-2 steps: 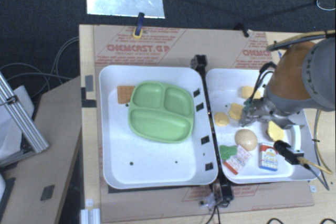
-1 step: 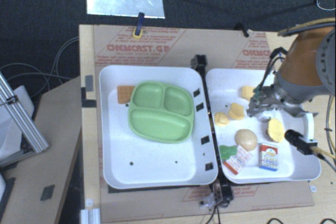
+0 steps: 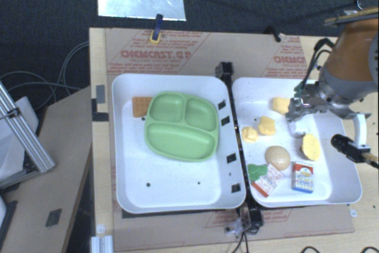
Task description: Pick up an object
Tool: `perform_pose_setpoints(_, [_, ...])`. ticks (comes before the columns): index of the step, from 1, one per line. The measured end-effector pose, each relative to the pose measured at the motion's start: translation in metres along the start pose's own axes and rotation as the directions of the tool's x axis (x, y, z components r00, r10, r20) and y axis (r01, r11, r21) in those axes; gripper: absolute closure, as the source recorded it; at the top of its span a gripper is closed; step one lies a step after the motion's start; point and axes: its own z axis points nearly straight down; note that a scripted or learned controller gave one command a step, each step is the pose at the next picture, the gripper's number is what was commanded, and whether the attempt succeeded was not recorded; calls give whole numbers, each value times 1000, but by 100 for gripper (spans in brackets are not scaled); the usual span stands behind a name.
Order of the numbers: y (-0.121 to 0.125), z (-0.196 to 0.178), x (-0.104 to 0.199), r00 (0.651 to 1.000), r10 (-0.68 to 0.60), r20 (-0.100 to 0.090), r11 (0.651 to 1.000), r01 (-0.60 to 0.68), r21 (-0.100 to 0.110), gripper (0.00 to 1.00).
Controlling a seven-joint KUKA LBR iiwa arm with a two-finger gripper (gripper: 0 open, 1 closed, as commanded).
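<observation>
1. Dark blue-grey carpet surrounds the bench [image 3: 177, 47], whose brown top bears red lettering and carries two shallow white bins side by side.
2. We see the left bin [image 3: 127, 145] holding a green divided tray [image 3: 181, 126] with three compartments, lying flat near the bin's centre.
3. We note an orange cracker-like square [image 3: 140, 106] lying partly under the tray's upper left edge.
4. We see the right bin [image 3: 343, 181] holding the loose objects available for picking.
5. We locate a yellow block [image 3: 280, 105] near the bin's upper middle, just left of the gripper.
6. We locate two further yellow pieces [image 3: 267, 125] and [image 3: 249, 134] close together toward the bin's left wall.
7. We locate a tan round bun [image 3: 277, 156] below them, and a yellow oval item [image 3: 310, 147] to its right.
8. We see a green-and-white packet [image 3: 265, 178] and a red, white and blue carton [image 3: 302, 177] along the bin's lower edge.
9. We see the grey arm with its orange band [image 3: 353, 50] entering from the right above the right bin.
10. We see the gripper [image 3: 294, 112] pointing down over the upper part of the right bin, between the yellow block and the yellow oval item.
11. We cannot tell whether it is open or closed, and we see no object between its tips.
</observation>
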Motion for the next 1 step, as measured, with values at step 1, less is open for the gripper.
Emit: perform_pose_setpoints(1, [1, -21, 0, 1000, 0, -1, 1000, 0, 2, 100])
